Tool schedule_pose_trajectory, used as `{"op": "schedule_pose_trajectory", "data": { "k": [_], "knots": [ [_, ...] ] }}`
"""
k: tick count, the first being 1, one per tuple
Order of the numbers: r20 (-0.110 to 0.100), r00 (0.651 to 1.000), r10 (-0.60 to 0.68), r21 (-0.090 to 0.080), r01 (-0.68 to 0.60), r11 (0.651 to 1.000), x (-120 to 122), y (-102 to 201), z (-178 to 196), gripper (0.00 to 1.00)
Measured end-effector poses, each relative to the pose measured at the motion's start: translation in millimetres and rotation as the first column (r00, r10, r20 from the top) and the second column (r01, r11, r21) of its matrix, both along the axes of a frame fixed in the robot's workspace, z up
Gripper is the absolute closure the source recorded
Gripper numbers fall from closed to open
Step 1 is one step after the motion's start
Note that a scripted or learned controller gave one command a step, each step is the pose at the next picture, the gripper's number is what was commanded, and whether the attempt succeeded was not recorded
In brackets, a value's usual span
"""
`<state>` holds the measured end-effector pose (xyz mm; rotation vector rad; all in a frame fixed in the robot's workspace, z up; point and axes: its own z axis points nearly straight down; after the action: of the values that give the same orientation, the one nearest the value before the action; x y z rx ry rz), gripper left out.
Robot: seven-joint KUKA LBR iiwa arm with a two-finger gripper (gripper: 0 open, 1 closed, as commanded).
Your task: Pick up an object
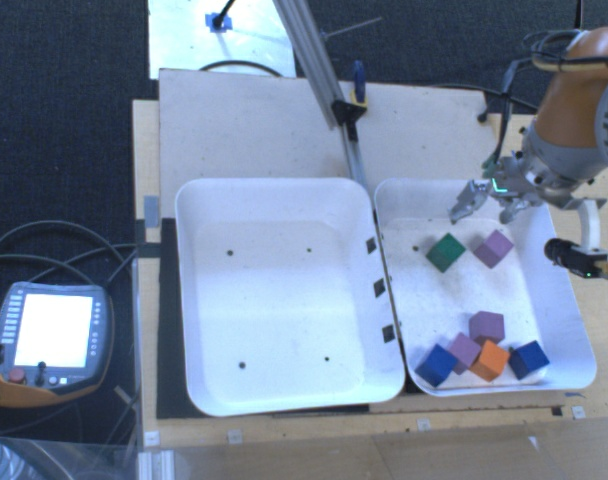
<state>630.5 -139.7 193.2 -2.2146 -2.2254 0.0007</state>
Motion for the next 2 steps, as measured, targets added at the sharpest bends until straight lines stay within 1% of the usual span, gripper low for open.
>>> {"op": "schedule_pose_trajectory", "data": {
  "k": [1, 2],
  "knots": [
    [0.003, 1.000, 0.001, -0.001, -0.001, 1.000, 1, 0, 2, 0.00],
    [-0.002, 1.000, 0.001, 0.000, -0.001, 1.000, 1, 5, -59, 0.00]
  ]
}}
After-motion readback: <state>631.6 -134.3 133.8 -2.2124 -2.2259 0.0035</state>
